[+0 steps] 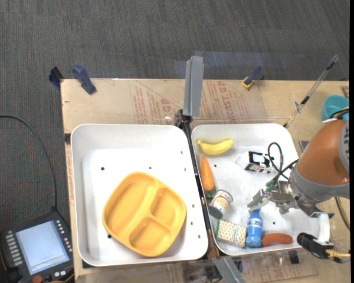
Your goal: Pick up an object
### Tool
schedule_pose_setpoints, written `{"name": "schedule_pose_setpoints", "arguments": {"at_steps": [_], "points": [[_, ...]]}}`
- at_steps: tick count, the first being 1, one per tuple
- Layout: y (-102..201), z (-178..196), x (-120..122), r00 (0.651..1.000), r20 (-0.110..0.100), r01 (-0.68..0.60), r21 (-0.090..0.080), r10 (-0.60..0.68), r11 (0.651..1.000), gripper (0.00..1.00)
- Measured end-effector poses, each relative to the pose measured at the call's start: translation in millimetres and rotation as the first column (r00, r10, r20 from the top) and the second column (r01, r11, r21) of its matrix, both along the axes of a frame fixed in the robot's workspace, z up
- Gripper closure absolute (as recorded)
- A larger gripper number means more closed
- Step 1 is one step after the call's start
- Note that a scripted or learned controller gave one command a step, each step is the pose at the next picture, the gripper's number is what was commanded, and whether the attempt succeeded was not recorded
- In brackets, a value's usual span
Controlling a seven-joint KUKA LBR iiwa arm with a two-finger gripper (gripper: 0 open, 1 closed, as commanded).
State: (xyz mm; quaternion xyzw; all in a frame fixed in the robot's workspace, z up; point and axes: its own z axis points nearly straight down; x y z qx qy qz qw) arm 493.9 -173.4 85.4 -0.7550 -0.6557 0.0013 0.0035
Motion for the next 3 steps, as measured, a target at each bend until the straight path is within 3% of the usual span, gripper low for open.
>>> {"name": "schedule_pose_setpoints", "arguments": {"at_steps": [1, 2, 3], "points": [[40, 0, -19, 0.986, 0.000, 0.166, -0.001, -0.166, 0.986, 0.00], [39, 9, -20, 0.985, -0.001, 0.173, 0.001, -0.173, 0.985, 1.00], [97, 100, -18, 0.977, 0.002, 0.212, -0.003, -0.212, 0.977, 1.00]]}}
